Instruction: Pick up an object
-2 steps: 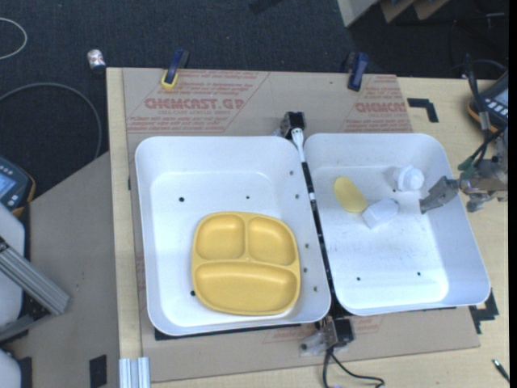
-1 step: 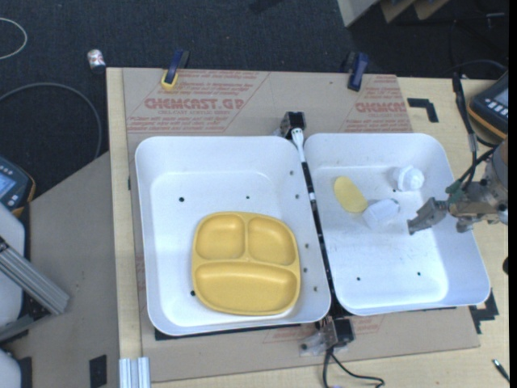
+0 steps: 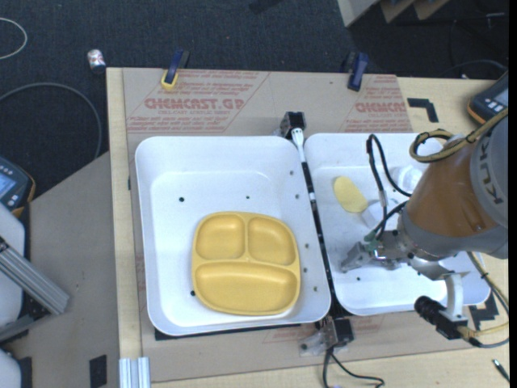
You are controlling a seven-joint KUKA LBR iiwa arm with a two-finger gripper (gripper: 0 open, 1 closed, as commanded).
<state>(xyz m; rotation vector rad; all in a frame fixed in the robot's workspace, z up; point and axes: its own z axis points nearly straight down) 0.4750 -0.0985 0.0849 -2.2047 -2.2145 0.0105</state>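
Hovering low in the right bin [image 3: 355, 301], gripper [image 3: 355, 259] looks empty, opening can't be told; small yellow object [image 3: 349, 193] lies just beyond it, so next move needs repositioning over it.

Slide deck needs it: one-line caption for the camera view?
KUKA arm's gripper low in the right bin, near a small yellow object; yellow divided tray in the left bin.

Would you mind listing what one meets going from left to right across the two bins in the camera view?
Left bin → yellow divided tray → black divider strip between the bins → small yellow object in the right bin → gripper → the arm's orange band.
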